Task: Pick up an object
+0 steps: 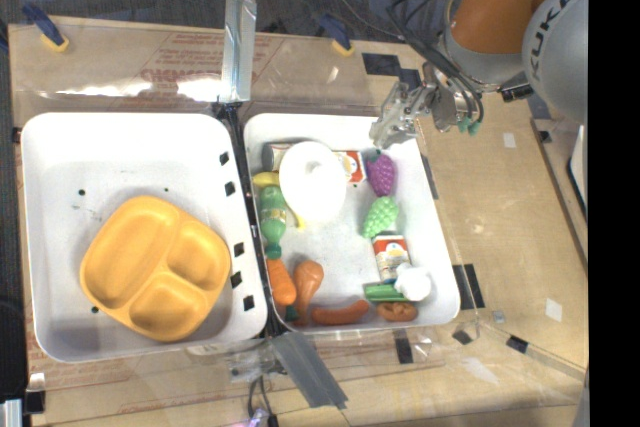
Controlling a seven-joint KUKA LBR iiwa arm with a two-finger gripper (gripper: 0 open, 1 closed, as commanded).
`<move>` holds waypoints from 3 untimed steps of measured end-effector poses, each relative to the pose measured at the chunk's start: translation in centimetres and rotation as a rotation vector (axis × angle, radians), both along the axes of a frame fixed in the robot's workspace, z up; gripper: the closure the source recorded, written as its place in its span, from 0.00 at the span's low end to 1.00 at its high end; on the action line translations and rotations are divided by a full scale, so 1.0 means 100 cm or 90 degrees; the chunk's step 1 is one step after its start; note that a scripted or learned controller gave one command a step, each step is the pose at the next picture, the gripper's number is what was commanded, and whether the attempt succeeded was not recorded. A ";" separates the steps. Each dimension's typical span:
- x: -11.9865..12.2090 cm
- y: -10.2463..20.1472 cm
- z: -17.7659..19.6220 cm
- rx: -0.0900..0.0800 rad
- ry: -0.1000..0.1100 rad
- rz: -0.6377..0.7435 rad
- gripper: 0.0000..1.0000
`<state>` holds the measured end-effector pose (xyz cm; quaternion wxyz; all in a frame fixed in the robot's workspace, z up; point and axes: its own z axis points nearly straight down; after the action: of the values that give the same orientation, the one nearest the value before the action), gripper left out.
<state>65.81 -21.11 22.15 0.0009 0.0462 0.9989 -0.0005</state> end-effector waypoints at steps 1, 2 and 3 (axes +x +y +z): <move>-0.011 0.003 -0.045 0.003 0.004 0.296 1.00; 0.000 0.004 -0.074 0.002 0.002 0.641 1.00; 0.000 0.003 -0.070 0.002 0.001 0.858 1.00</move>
<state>65.81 -20.78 15.16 0.0005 -0.5874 0.8093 0.0015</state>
